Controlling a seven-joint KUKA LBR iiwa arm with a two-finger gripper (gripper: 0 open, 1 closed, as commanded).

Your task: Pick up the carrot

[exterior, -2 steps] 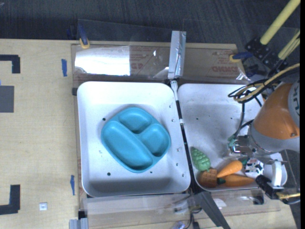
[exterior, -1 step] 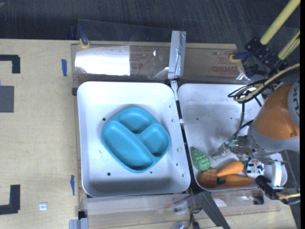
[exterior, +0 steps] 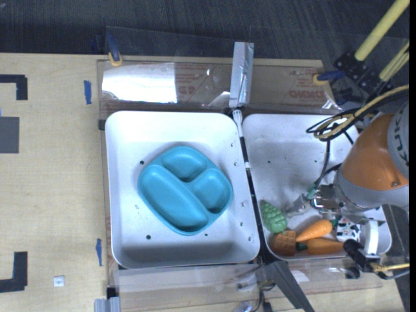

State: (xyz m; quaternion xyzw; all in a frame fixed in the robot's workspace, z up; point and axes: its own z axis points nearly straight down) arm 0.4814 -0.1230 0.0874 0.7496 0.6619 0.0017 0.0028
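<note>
Nearest the camera, along the bottom edge of the right bin [exterior: 286,132], the toys crowd together against the front wall. The carrot [exterior: 314,229] lies on its side there, orange, tapering toward the left, with a second longer orange piece [exterior: 323,246] just below it and nearly touching the wall. To their left sits a brown round toy [exterior: 284,242], and beside that a green leafy toy [exterior: 273,216] leans close to the divider between the two bins. This corner leaves little room: the front wall hems the carrot below, the other toys press in on its left, and the arm's wrist stands over its right end.

The gripper [exterior: 325,203] hangs just above and to the right of the carrot, near its thick end. Whether its jaws are apart or together cannot be told, since wrist hardware and cables cover them. The carrot rests on the bin floor, not visibly held.

Farther up, the rest of the right bin's floor is bare white, giving open space toward the back wall. The arm [exterior: 380,164] comes in from the right, its orange band rounded above the grey wrist, leaning over the bin's right rim, with black and yellow cables looping behind it.

In the left bin [exterior: 123,142] a blue divided plate [exterior: 185,188] lies in the middle, with free floor all round it.
</note>
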